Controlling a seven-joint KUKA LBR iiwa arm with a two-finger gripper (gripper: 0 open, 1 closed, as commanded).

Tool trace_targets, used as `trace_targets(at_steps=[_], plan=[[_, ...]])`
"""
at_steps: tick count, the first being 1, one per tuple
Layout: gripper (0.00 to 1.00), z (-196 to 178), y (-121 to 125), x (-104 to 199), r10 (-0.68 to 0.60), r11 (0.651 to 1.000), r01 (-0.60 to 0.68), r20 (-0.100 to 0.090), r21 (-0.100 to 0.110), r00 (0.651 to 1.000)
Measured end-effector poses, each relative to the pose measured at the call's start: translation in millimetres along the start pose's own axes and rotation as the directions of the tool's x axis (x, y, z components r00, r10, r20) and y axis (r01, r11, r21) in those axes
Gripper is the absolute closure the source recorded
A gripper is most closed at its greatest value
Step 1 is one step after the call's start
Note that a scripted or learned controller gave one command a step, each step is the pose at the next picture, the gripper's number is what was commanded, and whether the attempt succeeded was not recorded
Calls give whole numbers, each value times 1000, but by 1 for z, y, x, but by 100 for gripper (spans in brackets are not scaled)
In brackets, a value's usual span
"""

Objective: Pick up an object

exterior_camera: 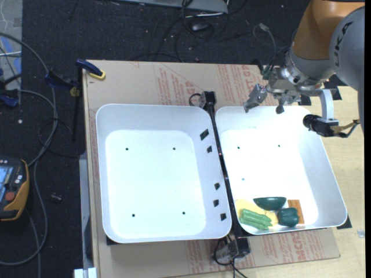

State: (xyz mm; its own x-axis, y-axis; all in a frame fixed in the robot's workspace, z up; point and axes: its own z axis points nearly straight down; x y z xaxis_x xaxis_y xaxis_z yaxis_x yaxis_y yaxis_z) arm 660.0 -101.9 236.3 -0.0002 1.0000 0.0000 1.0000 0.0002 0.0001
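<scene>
Camera view: arm point(327, 28) poised over the far edge of the right bin point(324, 167), objects clustered in that bin's near corner.

Its jaws point(265, 100) stand apart with nothing between the two fingers point(253, 102), hanging just above the right bin's far rim. Well apart from them, at the near end of that bin, lie a dark green bowl-shaped piece point(270, 202), a ridged green object point(255, 219), a smaller dark green lump point(288, 216), a pale yellow piece point(246, 205) and an orange block point(296, 205), all touching or nearly so. Left bin point(110, 155) sits beside it on the cardboard-covered surface point(151, 80).
</scene>
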Motion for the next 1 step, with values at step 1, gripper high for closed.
trace_targets(at_steps=[1], plan=[[0,138,-68,-13,2,1000,-2,-1,11,1000]])
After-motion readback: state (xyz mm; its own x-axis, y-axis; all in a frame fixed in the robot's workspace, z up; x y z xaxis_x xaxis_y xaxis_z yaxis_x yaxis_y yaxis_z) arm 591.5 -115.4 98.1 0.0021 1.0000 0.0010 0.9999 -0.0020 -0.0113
